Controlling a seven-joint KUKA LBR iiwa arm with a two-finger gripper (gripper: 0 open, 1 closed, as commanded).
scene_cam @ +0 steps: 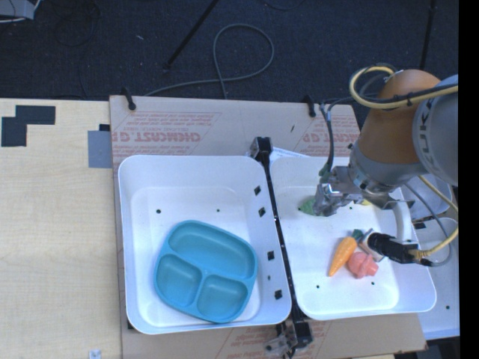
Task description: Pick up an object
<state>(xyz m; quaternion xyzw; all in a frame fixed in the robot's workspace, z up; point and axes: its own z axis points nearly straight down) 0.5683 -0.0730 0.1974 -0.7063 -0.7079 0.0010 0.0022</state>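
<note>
The grey arm with the orange band (pixel 400 122) comes in from the right of the frame and bends down over the right-hand shallow white plastic bin (pixel 378 307). Its gripper (pixel 326 200) hangs low in the upper left part of that bin, close to the black strip (pixel 269 223) that runs between the two bins. From this angle I cannot tell whether the gripper is spread or pressed together; the metal parts blur into one another.

Just at the gripper's left edge lies a small green object (pixel 307 207), touching it or very nearly so. Whether it is actually gripped I cannot make out, and its shape is too small to read.

Lower in the same bin, towards the middle right of the frame, a toy orange carrot with a green top (pixel 342 254) lies tilted on the bin floor. Right beside it, on its right and touching or nearly so, sits a small pink lumpy object (pixel 363 265). Both are well apart from the gripper.

The left-hand white bin (pixel 126 223) holds a blue plastic tray with three compartments (pixel 206 270), lying flat in the lower half of the bin and turned at a slant.

Both bins rest on a brown cardboard sheet with red lettering (pixel 179 129). A pale wooden benchtop (pixel 52 238) fills the left of the frame, and dark carpet with loose cables (pixel 239 43) runs across the top.
</note>
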